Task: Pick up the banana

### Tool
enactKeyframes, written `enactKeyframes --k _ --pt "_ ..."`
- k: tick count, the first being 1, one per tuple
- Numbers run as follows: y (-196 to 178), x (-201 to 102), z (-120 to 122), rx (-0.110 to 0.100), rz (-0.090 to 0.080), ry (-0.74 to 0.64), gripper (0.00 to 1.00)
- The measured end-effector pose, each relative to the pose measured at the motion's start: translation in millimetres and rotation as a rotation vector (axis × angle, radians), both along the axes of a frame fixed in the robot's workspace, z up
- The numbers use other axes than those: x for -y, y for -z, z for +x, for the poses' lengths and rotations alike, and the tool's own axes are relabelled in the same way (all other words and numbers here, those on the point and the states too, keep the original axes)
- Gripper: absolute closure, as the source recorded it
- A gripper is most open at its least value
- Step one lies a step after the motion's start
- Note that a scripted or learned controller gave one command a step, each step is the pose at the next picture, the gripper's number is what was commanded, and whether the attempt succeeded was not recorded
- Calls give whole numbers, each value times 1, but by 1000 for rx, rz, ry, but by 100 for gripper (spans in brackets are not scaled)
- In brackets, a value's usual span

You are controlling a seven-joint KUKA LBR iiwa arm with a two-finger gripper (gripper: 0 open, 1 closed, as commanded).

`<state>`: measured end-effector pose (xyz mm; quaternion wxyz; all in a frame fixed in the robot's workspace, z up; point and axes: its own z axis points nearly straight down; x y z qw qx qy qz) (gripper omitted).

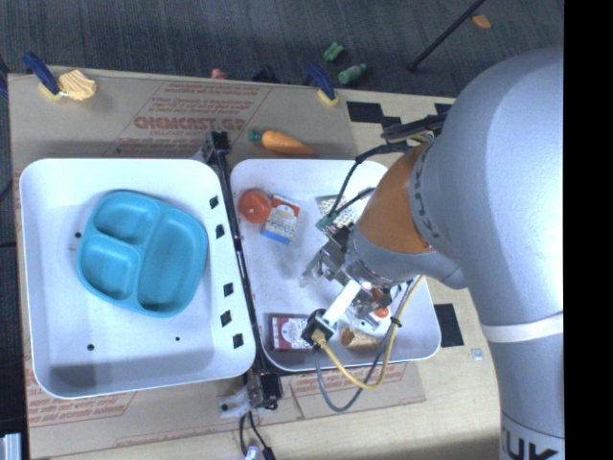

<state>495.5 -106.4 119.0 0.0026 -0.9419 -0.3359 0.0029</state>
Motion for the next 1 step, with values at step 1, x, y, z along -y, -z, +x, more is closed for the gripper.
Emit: enactKeyframes --k 1 --pt "28 -8 -20 3 3 -469 0"
